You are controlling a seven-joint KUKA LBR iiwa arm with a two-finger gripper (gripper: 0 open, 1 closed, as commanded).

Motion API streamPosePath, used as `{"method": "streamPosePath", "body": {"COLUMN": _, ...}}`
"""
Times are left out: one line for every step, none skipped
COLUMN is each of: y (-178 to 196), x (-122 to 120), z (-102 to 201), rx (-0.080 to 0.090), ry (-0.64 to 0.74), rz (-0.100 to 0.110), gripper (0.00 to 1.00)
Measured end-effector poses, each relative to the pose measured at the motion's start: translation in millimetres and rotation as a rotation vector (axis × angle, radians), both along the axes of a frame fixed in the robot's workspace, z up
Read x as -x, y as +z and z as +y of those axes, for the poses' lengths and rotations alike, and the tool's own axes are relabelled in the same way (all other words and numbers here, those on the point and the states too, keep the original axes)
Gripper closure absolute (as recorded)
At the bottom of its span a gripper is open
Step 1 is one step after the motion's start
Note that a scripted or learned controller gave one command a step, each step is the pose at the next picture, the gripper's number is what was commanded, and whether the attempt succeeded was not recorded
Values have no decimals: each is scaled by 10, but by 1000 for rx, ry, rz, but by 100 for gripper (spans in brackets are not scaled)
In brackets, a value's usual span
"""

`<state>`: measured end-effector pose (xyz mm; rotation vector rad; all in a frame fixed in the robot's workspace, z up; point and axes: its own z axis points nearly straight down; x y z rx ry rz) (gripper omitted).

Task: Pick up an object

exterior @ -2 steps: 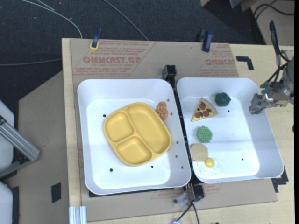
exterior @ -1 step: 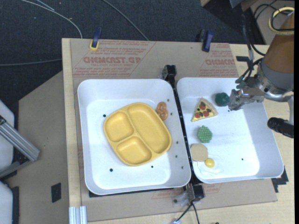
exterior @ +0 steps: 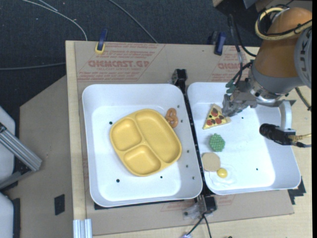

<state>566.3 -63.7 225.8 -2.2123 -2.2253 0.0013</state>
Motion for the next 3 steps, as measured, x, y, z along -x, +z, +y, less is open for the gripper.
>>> {"method": "streamPosePath", "body": {"y": 66, "x": -70, "z": 498, "rx": 0, "ry": 0, "rz": -5, "gripper": 100}}
{"method": "streamPosePath", "body": {"y": -57, "x": -179, "z": 987, "rx": 1, "ry": -1, "rz": -5, "gripper": 100}}
{"method": "streamPosePath", "body": {"y": -128, "x": -391, "z": 1471, "rx": 1, "ry": -1, "rz": -7, "gripper": 100}}
